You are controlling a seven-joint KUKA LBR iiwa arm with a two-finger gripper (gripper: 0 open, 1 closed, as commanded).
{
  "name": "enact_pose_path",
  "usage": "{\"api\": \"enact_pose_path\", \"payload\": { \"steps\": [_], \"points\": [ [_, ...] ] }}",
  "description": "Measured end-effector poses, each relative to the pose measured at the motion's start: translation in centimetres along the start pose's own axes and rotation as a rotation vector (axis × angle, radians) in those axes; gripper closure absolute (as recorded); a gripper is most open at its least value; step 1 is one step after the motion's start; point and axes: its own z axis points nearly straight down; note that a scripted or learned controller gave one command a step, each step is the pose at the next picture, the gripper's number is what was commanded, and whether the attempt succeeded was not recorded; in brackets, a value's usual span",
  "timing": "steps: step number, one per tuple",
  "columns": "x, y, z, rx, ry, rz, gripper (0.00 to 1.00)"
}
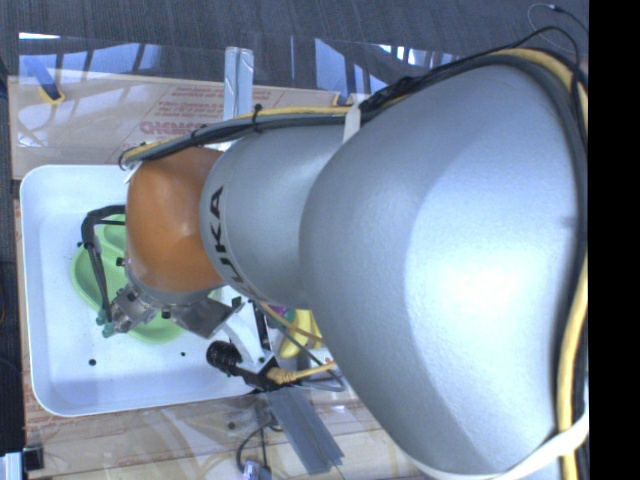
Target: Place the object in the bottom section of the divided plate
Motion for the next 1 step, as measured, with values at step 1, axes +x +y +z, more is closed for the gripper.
{"api": "enact_pose_path", "payload": {
  "steps": [1],
  "points": [
    [-4.44, 7.62, -10.37, -0.005, -0.003, -0.086, 1.00]
  ]
}}
